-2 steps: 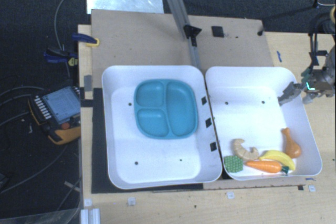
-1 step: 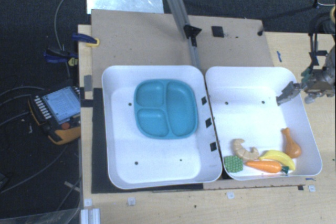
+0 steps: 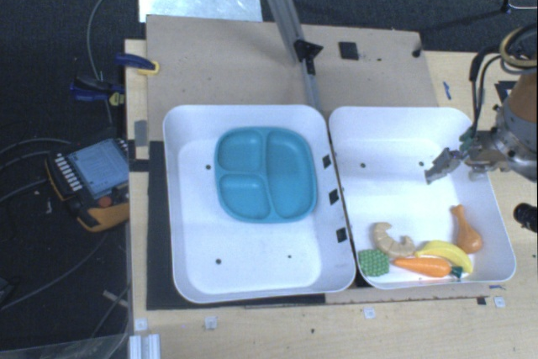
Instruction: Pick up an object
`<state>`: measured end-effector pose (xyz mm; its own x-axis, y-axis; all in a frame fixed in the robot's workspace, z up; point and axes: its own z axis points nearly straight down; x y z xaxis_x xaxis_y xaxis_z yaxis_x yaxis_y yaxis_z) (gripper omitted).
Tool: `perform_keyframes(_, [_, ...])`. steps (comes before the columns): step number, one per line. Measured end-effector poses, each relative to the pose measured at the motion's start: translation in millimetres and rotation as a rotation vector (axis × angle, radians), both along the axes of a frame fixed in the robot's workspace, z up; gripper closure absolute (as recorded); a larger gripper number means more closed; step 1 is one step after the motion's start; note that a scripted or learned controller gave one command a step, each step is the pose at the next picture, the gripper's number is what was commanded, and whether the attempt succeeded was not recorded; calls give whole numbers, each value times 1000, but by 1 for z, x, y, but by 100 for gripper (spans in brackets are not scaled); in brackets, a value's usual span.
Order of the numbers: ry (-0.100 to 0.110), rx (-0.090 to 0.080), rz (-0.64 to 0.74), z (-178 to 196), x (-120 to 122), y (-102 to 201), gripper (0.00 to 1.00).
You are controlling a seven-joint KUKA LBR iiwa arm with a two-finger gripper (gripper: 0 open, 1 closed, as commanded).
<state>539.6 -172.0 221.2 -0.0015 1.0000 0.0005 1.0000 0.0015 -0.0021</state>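
The right bin holds several toy foods along its near edge: a green piece, a tan curled piece, an orange carrot, a yellow banana and an orange-brown drumstick shape. My gripper hangs over the right side of this bin, reaching in from the right, above and behind the foods. Nothing shows between its fingers.
The left bin carries a blue divided plate. A grey pole slants across the board behind the bins. Clamps and a small device lie off the bench to the left.
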Motion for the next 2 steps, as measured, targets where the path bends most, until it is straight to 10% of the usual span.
perform_keyframes(2, [-1,-1,0,-98,8,-13,0])
